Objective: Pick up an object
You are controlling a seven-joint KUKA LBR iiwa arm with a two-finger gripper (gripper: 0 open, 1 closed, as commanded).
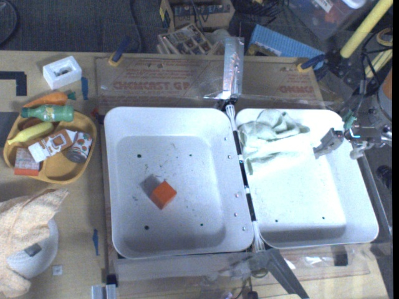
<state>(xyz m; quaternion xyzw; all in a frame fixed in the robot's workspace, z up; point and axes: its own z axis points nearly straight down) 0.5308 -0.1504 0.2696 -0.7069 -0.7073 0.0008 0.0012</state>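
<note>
The gripper (328,143) hangs over the far right edge of the right bin (312,223); whether it is open or closed cannot be told from this view. Just to its left, in that bin's far left corner, lies a crumpled pale green cloth (269,137), close to the gripper but not visibly held by it. An orange block (164,194) sits well apart, near the middle of the left bin (124,142).

Matt orange block (164,195) in smooth white plastic bin (118,167); crumpled pale cloth (269,134) beside
</note>
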